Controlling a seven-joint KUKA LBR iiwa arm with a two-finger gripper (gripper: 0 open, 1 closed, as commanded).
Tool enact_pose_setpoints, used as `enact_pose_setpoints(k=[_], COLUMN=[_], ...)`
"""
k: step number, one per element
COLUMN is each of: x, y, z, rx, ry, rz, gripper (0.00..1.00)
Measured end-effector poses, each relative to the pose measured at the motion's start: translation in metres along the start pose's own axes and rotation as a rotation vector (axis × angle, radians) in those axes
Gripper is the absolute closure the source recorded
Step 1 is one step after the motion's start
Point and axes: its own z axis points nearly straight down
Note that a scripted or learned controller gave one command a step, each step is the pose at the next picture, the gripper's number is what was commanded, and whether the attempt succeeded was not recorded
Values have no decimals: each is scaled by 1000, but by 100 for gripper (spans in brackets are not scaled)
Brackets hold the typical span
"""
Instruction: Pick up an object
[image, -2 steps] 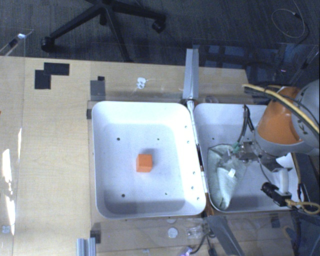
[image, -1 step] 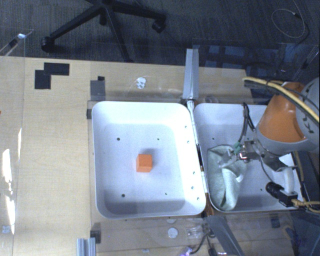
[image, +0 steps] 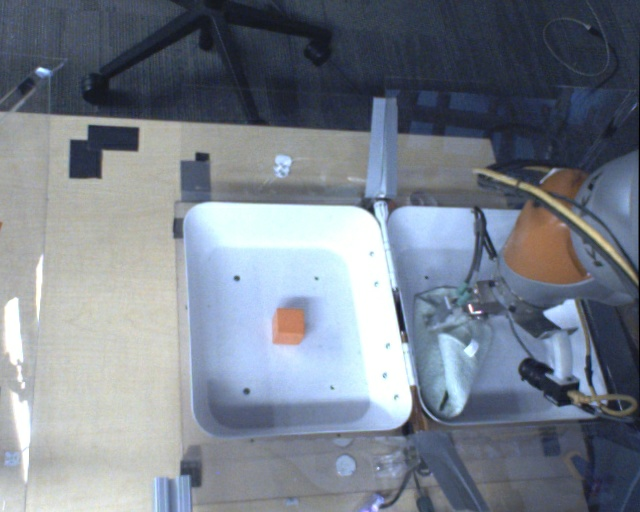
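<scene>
Arm (image: 560, 250) over right bin (image: 440, 225)

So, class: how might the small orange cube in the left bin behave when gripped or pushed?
The orange cube looks stiff, given its crisp edges. Its flat faces suggest it would slide, not roll. Being small, it is probably light.

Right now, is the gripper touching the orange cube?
Apart. The camera view shows the orange cube alone on the left bin floor, while the gripper is over the right bin, past the divider.
</scene>
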Motion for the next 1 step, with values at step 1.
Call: enact_pose_setpoints(k=[1], x=[0], y=[3], z=[-13], rx=[-9], ry=[-1], rz=[-2], gripper=[100])
